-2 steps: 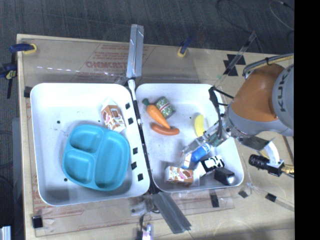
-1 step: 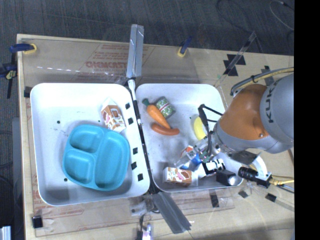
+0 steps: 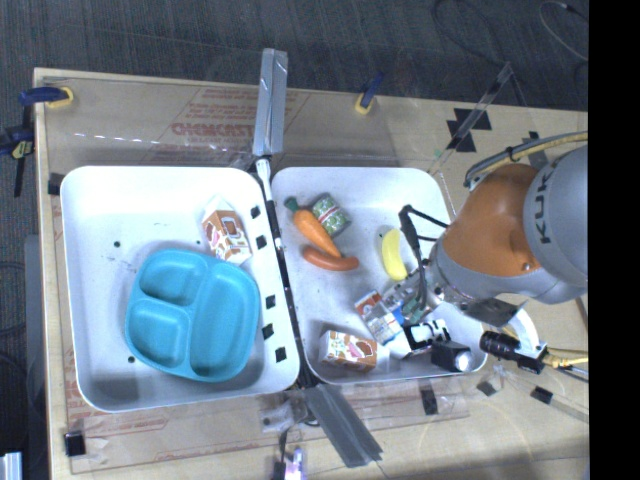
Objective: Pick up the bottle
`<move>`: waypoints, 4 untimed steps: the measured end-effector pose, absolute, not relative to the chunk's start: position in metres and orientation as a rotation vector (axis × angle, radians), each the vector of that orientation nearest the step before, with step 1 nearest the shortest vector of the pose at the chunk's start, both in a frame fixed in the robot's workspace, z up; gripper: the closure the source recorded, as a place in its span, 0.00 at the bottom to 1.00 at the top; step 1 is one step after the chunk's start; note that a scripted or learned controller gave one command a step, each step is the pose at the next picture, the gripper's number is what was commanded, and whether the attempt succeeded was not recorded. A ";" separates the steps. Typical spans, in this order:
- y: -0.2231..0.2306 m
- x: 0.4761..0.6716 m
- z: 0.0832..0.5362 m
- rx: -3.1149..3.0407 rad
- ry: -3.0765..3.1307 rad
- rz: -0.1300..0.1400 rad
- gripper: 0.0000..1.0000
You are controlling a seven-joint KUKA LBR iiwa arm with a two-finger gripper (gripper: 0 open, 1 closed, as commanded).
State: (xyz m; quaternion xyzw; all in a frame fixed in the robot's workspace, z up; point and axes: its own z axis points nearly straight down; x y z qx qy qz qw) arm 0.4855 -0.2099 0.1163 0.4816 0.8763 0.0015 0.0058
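The bottle (image 3: 377, 314) is a small one with a red and white label and a blue end. It lies on its side in the lower middle of the right bin (image 3: 350, 181). My gripper (image 3: 409, 302) comes down from the orange-banded wrist (image 3: 487, 236) and sits right at the bottle's right end, touching or just over it. The wrist and gripper body hide the contact point.
Also in the right bin are a carrot (image 3: 314, 230), a green packet (image 3: 329, 214), a sausage (image 3: 329, 260), a yellow fruit (image 3: 393, 252) and a carton (image 3: 349, 349) near the front wall. In the left bin (image 3: 90, 208) lie a blue divided plate (image 3: 194, 313) and a small carton (image 3: 226, 234).
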 end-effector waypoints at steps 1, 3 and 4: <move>-0.210 0.487 0.126 1.500 2.745 0.004 1.00; -0.210 0.629 0.238 0.242 3.127 -0.003 1.00; -0.211 0.629 0.238 0.243 3.128 -0.003 0.00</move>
